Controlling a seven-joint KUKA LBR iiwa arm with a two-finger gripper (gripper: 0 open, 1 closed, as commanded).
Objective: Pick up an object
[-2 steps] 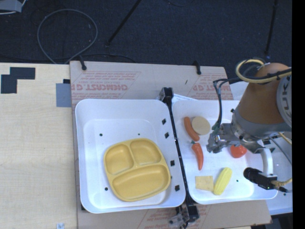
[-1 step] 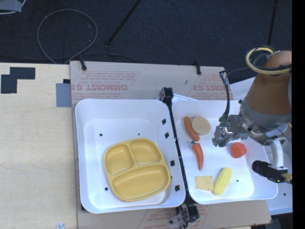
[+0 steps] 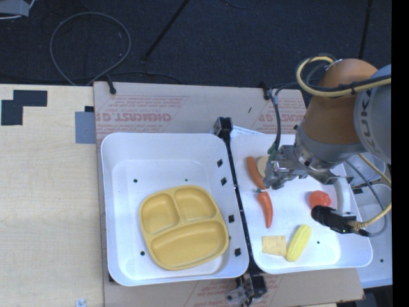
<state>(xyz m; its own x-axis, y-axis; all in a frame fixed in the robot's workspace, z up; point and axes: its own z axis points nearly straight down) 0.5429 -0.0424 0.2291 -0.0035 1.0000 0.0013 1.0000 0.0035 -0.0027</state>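
My gripper [image 3: 276, 175] hangs over the upper left part of the right bin [image 3: 348, 258], its tip just right of an orange sausage-shaped piece [image 3: 255, 170]. Below it lies a red-orange chili pepper [image 3: 266, 208]. A red tomato-like piece [image 3: 319, 199] sits to the gripper's lower right. Near the bin's front are a yellow corn cob [image 3: 298, 242] and a pale yellow cheese-like square [image 3: 275, 245]. I see nothing between the fingers.
The left bin [image 3: 121, 165] holds a yellow three-compartment tray [image 3: 184, 226]. A black divider [image 3: 231, 190] runs between the bins. The arm's orange band and grey body cover the right bin's upper right part.
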